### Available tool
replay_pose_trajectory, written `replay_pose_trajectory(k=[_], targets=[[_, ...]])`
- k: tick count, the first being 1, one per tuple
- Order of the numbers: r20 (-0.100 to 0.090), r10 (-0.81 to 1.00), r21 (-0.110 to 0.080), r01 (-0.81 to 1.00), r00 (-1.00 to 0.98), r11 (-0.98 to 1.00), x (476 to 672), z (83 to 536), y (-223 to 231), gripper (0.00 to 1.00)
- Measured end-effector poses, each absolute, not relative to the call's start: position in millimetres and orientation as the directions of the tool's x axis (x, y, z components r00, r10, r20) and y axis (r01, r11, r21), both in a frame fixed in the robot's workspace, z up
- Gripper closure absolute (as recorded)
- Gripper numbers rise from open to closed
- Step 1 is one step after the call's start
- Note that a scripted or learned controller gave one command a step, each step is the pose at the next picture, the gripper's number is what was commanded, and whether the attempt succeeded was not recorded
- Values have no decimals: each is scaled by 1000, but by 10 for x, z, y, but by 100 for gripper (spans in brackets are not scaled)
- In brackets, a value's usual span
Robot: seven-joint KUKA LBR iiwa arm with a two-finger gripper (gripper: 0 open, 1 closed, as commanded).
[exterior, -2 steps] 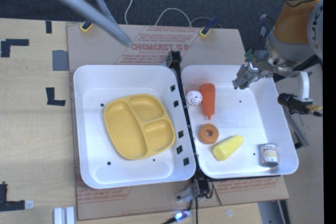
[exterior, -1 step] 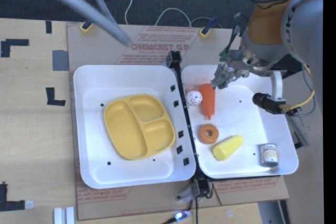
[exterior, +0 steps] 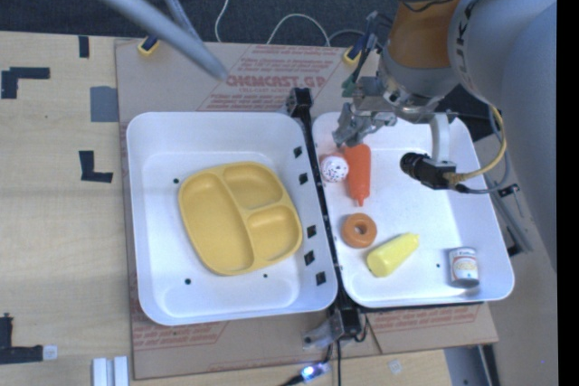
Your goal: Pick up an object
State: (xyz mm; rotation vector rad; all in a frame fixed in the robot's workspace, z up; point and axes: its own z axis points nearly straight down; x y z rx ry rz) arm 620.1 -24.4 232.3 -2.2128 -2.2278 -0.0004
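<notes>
Gripper (exterior: 351,133) over R bin (exterior: 479,221), at top of orange carrot (exterior: 359,174); spotted ball (exterior: 334,168) beside it.

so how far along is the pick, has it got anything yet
Done: the gripper has reached the right bin and sits at the top end of the orange carrot. In hand: nothing visibly lifted; the carrot lies on the bin floor beside the small white ball. Left: secure the grasp and lift. The donut, yellow piece and can lie untouched.

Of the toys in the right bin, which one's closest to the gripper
The orange carrot. Its top end lies right under the gripper, while the doughnut, yellow corn and can lie farther off.
</notes>
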Motion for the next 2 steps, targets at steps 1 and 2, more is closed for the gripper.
replay_pose_trajectory(k=[1,2], targets=[[1,1000,-1,1000,-7,7,6141,2375,314,100],[1,1000,-4,1000,-7,7,6075,2250,880,100]])
